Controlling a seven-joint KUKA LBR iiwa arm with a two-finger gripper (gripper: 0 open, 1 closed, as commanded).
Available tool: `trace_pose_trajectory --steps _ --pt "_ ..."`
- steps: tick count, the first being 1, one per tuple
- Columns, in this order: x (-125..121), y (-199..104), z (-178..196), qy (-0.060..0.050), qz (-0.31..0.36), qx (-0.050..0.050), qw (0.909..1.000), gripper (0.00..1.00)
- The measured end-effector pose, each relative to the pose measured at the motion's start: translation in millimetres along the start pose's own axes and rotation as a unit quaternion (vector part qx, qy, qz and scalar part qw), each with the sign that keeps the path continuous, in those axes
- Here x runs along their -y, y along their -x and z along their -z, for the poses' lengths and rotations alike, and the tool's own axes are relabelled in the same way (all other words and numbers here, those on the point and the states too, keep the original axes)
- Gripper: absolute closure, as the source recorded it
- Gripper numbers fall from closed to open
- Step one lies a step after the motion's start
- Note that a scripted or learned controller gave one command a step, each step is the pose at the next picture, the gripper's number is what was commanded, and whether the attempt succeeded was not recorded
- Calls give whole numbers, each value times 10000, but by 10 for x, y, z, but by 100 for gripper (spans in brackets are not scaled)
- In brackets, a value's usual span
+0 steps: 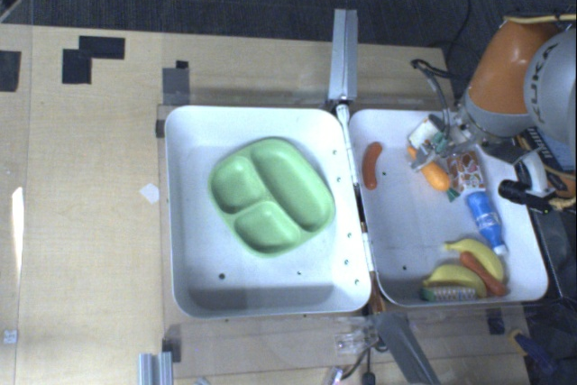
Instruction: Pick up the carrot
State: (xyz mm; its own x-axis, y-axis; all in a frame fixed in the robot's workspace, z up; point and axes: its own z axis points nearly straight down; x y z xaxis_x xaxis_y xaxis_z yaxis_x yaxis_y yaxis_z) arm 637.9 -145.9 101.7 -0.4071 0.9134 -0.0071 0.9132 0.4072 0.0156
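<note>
On the wooden bench (90, 221), the right bin (397, 257) holds the carrot (435, 177) at six o'clock of the gripper (440, 144), touching it; I cannot tell its grip.

Even, diffuse overhead light on my feed, a little soft.

I see the white bins (180, 221) near blown-out, soft shadow along the left one's lower wall, a pale glare streak on the bench (90, 194), and the arm (532, 77) blurred.

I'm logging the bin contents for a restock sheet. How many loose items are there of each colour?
Green: 1, divided plate
Red-orange: 2, sausage, carrot
Orange: 1, small piece
Blue: 1, bottle
Yellow: 2, banana, brush
Total: 7
</note>
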Motion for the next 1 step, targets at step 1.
trace_pose_trajectory --steps 1 --pt "-322 -652 855 -35 914 -19 9958 100"
